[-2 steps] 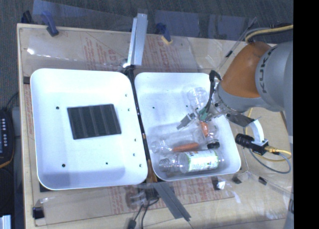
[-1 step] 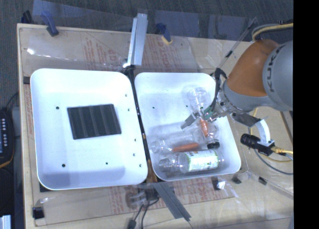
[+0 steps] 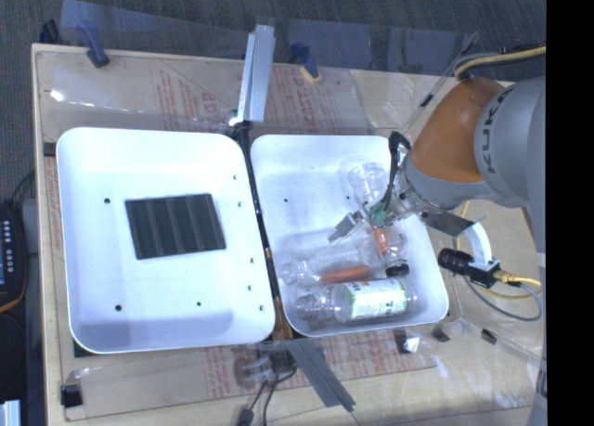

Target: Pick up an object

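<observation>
The grey arm with the orange band (image 3: 464,141) is reaching in from the right over the right-hand shallow white bin (image 3: 306,174), and its end effector (image 3: 371,215) is hanging low over the middle-right of that bin, amid a cluster of clear things. Whether it is gripping anything cannot be told from this view, since metal and clear plastic are blurring together there. Just above it, a clear rounded plastic item like a bulb (image 3: 366,176) is lying near the bin's upper right. Below it, a clear plastic bottle with a white label and dark cap (image 3: 364,302) is lying on its side along the bin's near wall, and an orange pen-like stick (image 3: 345,273) is resting just above that bottle. A small clear piece with orange inside (image 3: 390,244) is sitting beside the end effector. The left-hand white bin (image 3: 93,303) is holding a dark ribbed rectangular panel (image 3: 175,225), lying flat near its middle. Both bins are sitting side by side on the pale desk (image 3: 167,90).
</observation>
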